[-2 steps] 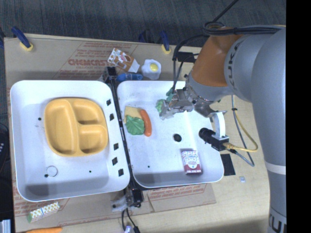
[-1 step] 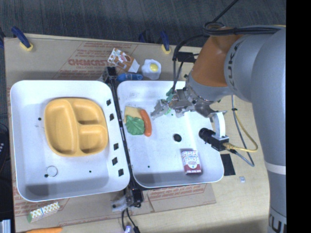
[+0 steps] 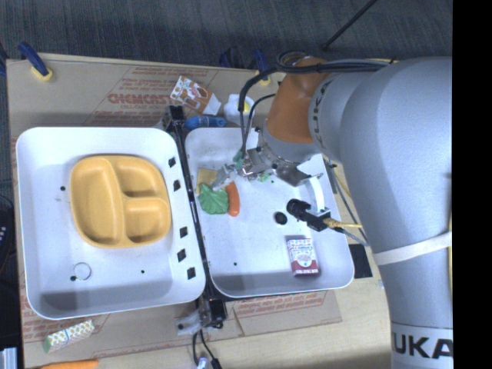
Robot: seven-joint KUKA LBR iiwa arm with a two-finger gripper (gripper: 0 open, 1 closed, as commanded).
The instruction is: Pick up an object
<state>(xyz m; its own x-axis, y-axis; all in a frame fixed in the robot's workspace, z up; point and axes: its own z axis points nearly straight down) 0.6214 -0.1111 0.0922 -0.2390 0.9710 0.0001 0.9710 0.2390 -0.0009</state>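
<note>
The cardboard-covered table [image 3: 115,98] is carrying 2 white bins [image 3: 46,283] side by side, a snack packet [image 3: 188,93] lying behind them and a candy wrapper [image 3: 68,335] in front.

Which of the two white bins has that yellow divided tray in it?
The left bin. The yellow divided tray lies in it, while the right bin, where the gripper reaches, has small items like a red box.

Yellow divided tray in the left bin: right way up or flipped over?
Right way up. The yellow divided tray lies flat in the left bin with its three hollow compartments facing the camera.
</note>
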